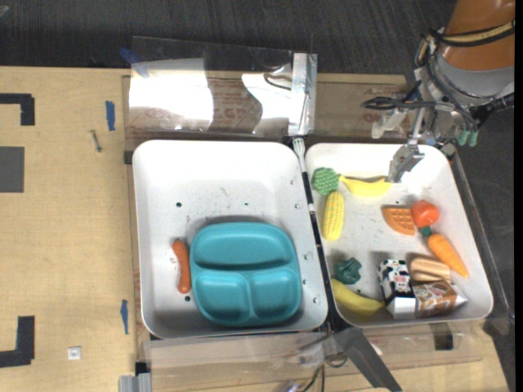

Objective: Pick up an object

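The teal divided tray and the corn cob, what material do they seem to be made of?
The teal tray looks like moulded plastic with a matte finish: one even colour, rounded compartment edges, only soft highlights. The corn cob is probably plastic toy food: uniform yellow, a slight sheen, simplified kernels. Rubber or foam cannot be excluded from this view.

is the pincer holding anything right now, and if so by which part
Nothing is held. The pincer hangs over the far end of the right bin, just above one end of the banana, with no object between its fingers.
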`<action>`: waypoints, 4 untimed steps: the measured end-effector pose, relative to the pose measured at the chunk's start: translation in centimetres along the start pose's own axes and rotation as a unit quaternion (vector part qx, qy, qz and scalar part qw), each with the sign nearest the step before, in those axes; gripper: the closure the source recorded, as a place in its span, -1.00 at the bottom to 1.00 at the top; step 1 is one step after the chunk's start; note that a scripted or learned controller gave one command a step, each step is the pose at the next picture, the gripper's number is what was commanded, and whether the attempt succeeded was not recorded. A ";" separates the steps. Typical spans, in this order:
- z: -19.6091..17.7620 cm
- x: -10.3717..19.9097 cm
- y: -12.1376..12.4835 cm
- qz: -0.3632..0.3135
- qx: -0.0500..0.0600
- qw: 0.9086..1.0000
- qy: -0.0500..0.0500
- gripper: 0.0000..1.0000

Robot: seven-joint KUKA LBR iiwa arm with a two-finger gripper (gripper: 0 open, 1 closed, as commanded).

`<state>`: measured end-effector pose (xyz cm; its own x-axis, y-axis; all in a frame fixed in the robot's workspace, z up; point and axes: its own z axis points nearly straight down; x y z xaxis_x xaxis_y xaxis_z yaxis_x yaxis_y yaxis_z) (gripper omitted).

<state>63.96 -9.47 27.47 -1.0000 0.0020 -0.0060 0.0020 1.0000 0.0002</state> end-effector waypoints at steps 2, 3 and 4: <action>18.6 4.7 -0.2 -0.106 0.000 0.994 -0.002 -1.00; 18.6 7.0 -1.0 -0.180 0.000 0.984 -0.001 -1.00; 18.5 12.0 -4.2 -0.155 0.002 0.988 -0.003 -1.00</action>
<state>52.02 -13.66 8.85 -0.9523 -0.3050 -0.0104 -0.3049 0.9524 -0.0059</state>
